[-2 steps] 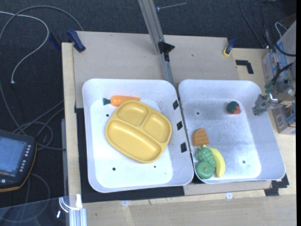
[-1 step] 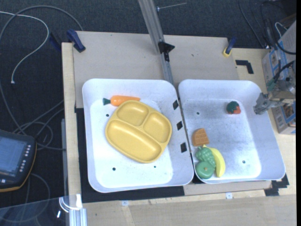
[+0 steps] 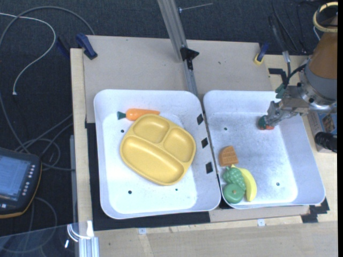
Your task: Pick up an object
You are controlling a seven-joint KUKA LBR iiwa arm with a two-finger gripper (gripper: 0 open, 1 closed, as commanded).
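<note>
**Reaching into the right bin, gripper low over a small red and green object**

Leaning in from the right, the grey arm with its orange band brings the two-finger gripper down near the back wall of the right shallow white bin. A small red and green object sits on the bin floor right at the fingertips, partly covered by them, too small for me to name. From where I stand I cannot tell how the claw is set, nor whether the little thing is between its fingers or just beside them.

Nothing crowds that spot. The other things in this bin lie well apart, toward the front left corner: a small brown toy slice of bread, and just in front of it a green toy bunch of grapes, a yellow toy banana and a round green toy fruit, all pressed close together.

The left shallow white bin holds a large yellow plastic plate with three compartments, lying flat. An orange toy carrot with a green top lies just behind the plate, near the back wall.

A slanted metal pole rises behind the seam between the bins. Black cables trail over the dark floor on the left, beside a handheld control pendant.
</note>
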